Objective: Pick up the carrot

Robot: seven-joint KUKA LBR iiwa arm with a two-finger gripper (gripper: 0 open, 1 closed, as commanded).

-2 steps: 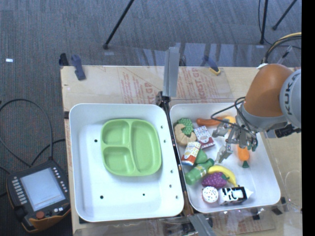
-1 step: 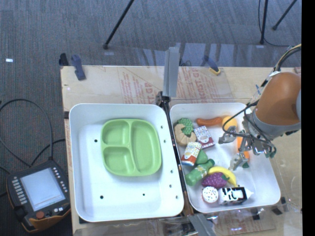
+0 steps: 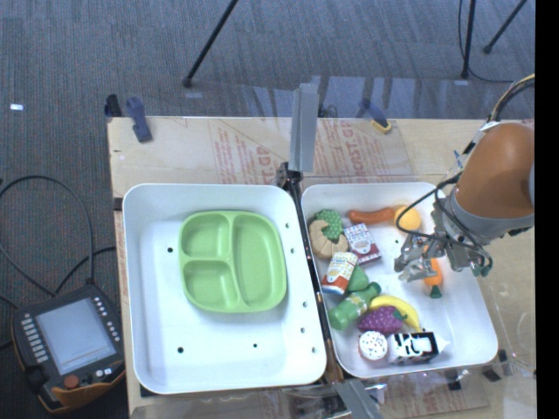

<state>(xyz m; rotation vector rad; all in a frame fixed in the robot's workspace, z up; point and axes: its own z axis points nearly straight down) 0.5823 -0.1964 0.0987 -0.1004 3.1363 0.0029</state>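
jaws (image 3: 425,267) clamped around carrot (image 3: 432,278) over right bin (image 3: 485,321) of toy food

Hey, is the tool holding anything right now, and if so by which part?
Cannot be told. The tool sits over a small orange piece in the right bin, but no grip shows.

The two shallow white plastic bins (image 3: 157,356) look smooth and faintly glossy. At nine o'clock, the light-green divided plastic plate (image 3: 233,260) is matt. The plywood bench top (image 3: 201,151) appears rough, printed.
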